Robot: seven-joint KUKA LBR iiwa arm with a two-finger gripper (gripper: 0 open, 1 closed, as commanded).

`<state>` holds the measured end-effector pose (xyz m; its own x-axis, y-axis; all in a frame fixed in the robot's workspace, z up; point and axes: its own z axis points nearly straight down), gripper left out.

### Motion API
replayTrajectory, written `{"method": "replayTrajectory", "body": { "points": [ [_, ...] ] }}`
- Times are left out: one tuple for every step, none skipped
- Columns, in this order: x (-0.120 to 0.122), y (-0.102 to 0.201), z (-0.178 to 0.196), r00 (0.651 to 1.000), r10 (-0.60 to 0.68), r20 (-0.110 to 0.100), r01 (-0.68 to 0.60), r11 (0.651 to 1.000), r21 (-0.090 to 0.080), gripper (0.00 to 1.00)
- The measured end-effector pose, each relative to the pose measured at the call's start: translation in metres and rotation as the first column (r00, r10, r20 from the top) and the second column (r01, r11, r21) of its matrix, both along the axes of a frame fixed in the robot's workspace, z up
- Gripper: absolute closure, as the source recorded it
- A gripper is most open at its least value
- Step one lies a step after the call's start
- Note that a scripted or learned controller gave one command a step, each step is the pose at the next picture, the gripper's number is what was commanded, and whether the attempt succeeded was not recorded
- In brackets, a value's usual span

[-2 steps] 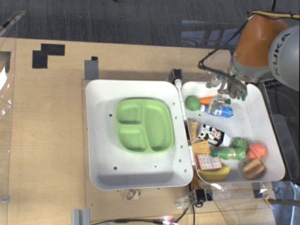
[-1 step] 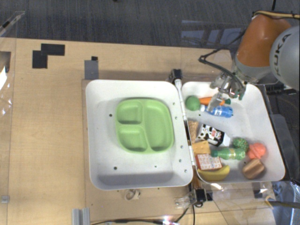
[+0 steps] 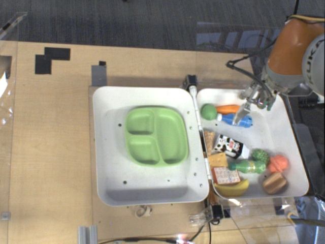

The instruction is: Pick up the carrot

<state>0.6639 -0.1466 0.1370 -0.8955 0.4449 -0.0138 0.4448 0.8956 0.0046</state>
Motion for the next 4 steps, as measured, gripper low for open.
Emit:
{"method": "replayTrajectory", "body": {
  "points": [
    [-0.001, -0.005, 0.068, 0.99, -0.142, 0.004, 0.142, 0.99, 0.001, 0.0],
    [-0.009, 0.023, -0.049, 0.94, -0.342, -0.005, 0.342, 0.94, 0.004, 0.0],
    [-0.003, 0.045, 0.042, 0.796, -0.605, -0.002, 0.605, 0.796, 0.009, 0.0],
    [0.005, 0.039, -0.05, 0.776, -0.63, -0.014, 0.63, 0.776, -0.002, 0.0]
  ]
}}
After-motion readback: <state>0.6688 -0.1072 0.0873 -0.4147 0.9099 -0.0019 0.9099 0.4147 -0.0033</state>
